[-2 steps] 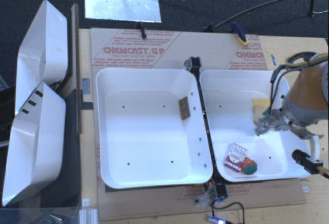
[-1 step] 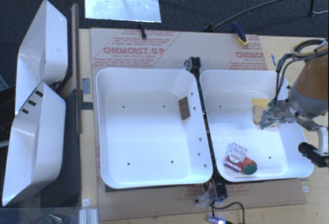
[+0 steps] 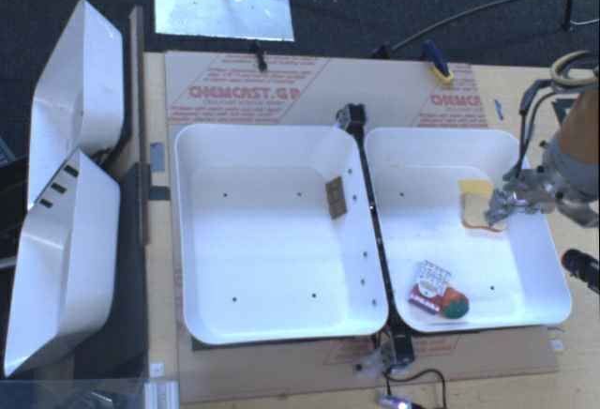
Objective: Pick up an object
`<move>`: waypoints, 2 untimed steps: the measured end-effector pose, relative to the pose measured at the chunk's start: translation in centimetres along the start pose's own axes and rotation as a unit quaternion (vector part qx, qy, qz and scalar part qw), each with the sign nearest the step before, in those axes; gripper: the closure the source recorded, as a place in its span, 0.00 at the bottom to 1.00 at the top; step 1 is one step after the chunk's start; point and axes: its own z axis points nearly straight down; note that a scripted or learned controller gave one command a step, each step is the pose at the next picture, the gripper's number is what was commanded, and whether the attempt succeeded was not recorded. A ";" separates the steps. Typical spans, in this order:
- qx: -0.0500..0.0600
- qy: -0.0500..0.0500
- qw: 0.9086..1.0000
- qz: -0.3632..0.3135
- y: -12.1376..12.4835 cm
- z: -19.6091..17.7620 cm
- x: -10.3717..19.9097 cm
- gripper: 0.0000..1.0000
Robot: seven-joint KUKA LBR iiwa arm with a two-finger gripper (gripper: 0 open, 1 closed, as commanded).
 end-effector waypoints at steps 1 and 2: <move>-0.001 0.000 1.000 0.000 0.1 -6.3 -0.3 1.00; 0.002 0.001 1.000 -0.002 2.2 -6.3 5.5 1.00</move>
